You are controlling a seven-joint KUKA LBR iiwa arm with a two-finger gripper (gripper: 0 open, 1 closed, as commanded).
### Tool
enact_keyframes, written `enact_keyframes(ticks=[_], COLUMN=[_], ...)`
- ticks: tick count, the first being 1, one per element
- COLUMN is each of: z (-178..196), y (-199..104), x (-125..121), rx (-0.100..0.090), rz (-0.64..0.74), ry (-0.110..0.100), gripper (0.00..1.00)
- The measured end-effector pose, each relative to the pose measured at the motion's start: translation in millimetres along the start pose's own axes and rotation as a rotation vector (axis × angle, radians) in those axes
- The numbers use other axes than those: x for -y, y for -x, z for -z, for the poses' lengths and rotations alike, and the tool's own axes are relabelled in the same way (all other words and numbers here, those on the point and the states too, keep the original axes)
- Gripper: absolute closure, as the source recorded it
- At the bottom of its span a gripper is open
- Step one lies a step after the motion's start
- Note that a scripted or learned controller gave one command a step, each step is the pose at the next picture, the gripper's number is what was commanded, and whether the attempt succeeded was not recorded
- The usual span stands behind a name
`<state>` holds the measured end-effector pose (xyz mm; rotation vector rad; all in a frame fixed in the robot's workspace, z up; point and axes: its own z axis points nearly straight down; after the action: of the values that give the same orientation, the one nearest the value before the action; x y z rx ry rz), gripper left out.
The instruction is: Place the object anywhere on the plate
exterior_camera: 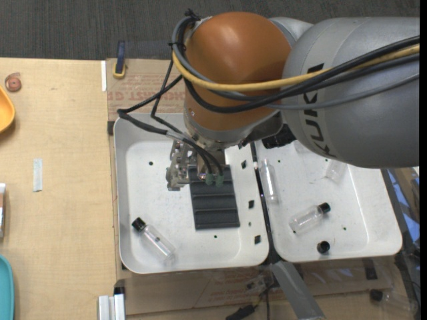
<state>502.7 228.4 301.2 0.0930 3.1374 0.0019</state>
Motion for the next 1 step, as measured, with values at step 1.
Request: enact_keyframes(ticks=[1], z=[0.0], y=[0.0], x=[0.1], rx=[0.000], rz=[0.000], ry=[0.000], gripper=[0.00])
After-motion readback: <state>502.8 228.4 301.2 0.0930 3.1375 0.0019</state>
